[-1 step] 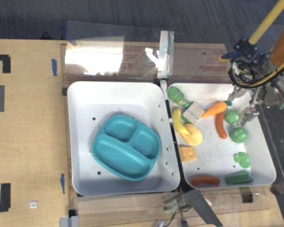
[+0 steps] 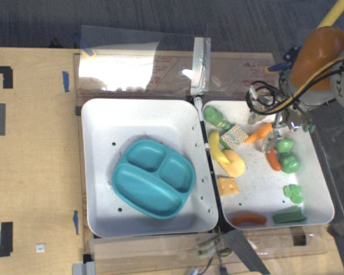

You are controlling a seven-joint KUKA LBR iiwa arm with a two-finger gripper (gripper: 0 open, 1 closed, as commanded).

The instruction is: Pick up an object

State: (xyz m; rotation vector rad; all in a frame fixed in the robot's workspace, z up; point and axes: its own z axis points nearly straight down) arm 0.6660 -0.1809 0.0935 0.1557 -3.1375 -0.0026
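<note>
Pincer (image 2: 277, 132) of your arm hangs low over the right bin (image 2: 321, 208), near its far edge, with dark cables looped just above it. You cannot tell whether it is wide or narrow, since the metal parts blur together, and nothing can be made out in its grip.

Touching or just beside its left side lies an orange carrot (image 2: 258, 134), tilted. Directly below the pincer sits a green toy (image 2: 285, 146), with a second green ball-like piece (image 2: 290, 164) just under that and a small orange-red piece (image 2: 273, 159) beside them.

Further left of the pincer you have a speckled cracker-like square (image 2: 234, 136), a green vegetable (image 2: 214, 117) by the far left corner, and a yellow banana (image 2: 225, 155) running down the left wall.

Well below the pincer lie a cheese wedge (image 2: 228, 186), a small leafy green piece (image 2: 293, 193), a dark green pod (image 2: 289, 215) and a red-brown sausage (image 2: 249, 218) along the near edge.

Far to the pincer's left, the left bin (image 2: 97, 119) holds a teal divided plate (image 2: 153, 177).
</note>
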